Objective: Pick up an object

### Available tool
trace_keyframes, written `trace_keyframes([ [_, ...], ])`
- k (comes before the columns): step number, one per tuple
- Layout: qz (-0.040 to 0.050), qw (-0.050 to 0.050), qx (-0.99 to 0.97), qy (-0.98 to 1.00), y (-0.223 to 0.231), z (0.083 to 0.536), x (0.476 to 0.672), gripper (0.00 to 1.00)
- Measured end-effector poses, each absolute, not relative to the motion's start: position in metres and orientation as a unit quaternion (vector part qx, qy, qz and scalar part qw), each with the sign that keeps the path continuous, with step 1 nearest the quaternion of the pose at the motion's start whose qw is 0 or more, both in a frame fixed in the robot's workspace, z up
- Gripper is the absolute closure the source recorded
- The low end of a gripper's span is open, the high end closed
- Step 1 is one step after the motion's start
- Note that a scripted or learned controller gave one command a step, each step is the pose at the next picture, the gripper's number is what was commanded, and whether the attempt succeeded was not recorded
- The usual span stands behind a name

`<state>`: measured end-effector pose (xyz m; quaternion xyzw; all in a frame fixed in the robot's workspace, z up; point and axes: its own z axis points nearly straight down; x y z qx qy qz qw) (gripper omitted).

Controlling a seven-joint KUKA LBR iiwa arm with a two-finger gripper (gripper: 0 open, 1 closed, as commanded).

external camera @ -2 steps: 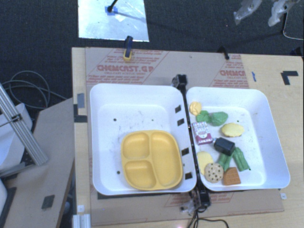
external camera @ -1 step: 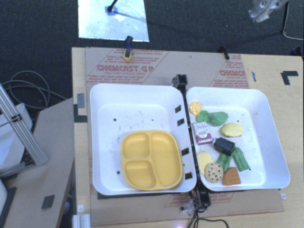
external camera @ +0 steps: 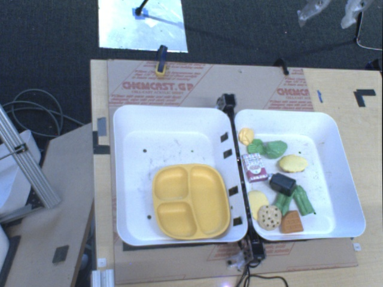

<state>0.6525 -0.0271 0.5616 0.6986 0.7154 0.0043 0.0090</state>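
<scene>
Overhead view of the bench with two white bins side by side. The gripper (external camera: 336, 8) hangs at the top right of the view, beyond the far edge of the bench, its two pale fingers spread apart with nothing between them. The candidate objects lie clustered in the right bin (external camera: 342, 154), toward its left wall, so they sit below and somewhat left of the gripper in this view. Among them, a black block (external camera: 283, 183) rests near the cluster's centre, its long axis running diagonally from upper left to lower right; a green pod (external camera: 303, 201) lies just beside it, and a round cookie (external camera: 269, 217) lies at the near end. The left bin (external camera: 134, 160) bears a yellow divided tray (external camera: 191, 200), farther from the gripper.
</scene>
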Motion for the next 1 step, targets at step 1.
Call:
trace_keyframes([
  [1, 0.0052, 0.011, 0.698, 0.716, -0.0272, 0.5735, 0.6526, 1.0],
])
